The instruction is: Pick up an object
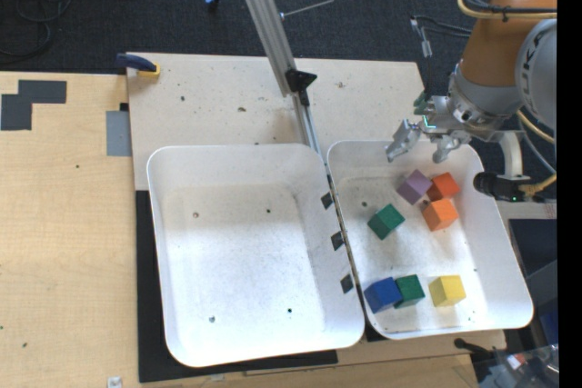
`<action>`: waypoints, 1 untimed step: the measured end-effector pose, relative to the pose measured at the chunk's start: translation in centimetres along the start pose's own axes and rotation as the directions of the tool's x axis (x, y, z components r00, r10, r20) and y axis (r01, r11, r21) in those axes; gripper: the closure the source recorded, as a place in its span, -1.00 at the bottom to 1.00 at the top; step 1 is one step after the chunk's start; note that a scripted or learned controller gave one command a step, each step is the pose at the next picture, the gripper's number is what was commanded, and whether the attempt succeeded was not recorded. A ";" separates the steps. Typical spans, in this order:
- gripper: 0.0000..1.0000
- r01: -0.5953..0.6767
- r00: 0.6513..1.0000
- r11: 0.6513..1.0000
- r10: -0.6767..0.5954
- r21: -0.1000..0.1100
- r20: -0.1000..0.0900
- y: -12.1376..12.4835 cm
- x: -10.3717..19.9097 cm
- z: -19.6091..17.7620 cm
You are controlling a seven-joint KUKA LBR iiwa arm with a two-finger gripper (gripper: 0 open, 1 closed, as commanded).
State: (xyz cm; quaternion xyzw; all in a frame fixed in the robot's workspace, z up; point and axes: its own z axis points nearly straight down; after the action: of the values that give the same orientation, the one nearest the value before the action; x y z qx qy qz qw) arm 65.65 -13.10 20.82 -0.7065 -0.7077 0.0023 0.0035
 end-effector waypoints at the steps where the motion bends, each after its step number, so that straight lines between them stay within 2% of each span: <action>1: -1.00 0.003 1.000 1.000 -0.003 -0.005 0.002 0.1 0.0 -0.3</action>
State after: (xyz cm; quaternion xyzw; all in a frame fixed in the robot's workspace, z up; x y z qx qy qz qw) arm 65.75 -13.07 21.15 -0.7055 -0.7087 0.0012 0.0012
